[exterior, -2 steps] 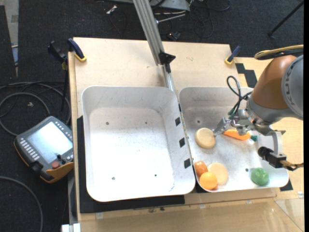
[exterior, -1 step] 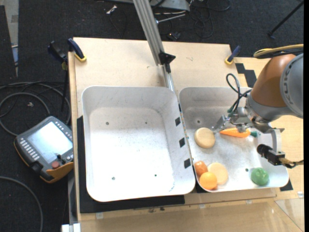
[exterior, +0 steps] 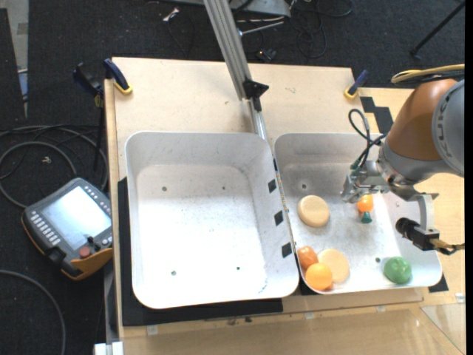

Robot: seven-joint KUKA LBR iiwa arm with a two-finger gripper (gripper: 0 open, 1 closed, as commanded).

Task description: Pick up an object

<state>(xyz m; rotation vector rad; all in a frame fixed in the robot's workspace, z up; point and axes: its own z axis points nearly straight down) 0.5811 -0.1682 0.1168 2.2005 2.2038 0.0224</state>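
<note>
A: Where is the arm (exterior: 429,135)?

B: It reaches in from the right over the right bin (exterior: 325,150). The gripper (exterior: 360,191) sits low, just above a small orange ball (exterior: 365,204) with a teal bit below it.

A: Is the claw wide or narrow?

B: I cannot tell; it is small and partly hidden by the wrist. The ball is just beneath it, but whether anything is clamped is unclear.

A: What else is in that bin?

B: 5 more things. A pale round disc (exterior: 314,211) lies left of the gripper, near the middle. At the near left corner, a reddish piece (exterior: 307,256), an orange fruit (exterior: 318,276) and a cream disc (exterior: 335,263) crowd together, touching. A green ball (exterior: 397,270) lies at the near right corner, well apart from them.

A: And the left bin (exterior: 140,198)?

B: It stands beside the right one, their walls meeting. A pendant (exterior: 68,228) lies on the floor to its left.
</note>
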